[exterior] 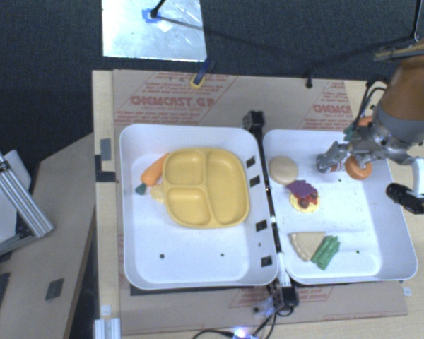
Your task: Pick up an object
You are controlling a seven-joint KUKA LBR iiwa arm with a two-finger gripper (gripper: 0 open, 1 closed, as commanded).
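Note:
My gripper (330, 160) hangs over the upper part of the right bin (392, 249), reaching in from the right. An orange round object (358, 169) lies just right of the gripper's tip, partly covered by the wrist. To the gripper's left sits a beige round bun (283, 169). Below that is a purple, yellow and red piece (303, 193). Near the bin's front lie a tan wedge (305, 244) and a green piece (326, 251), touching each other.
The left bin (138, 253) holds a yellow divided tray (201, 187) with an orange carrot (153, 170) at its left edge. A black fitting (408, 198) juts over the right bin's right rim. A silvery sheet (153, 18) lies beyond the bins.

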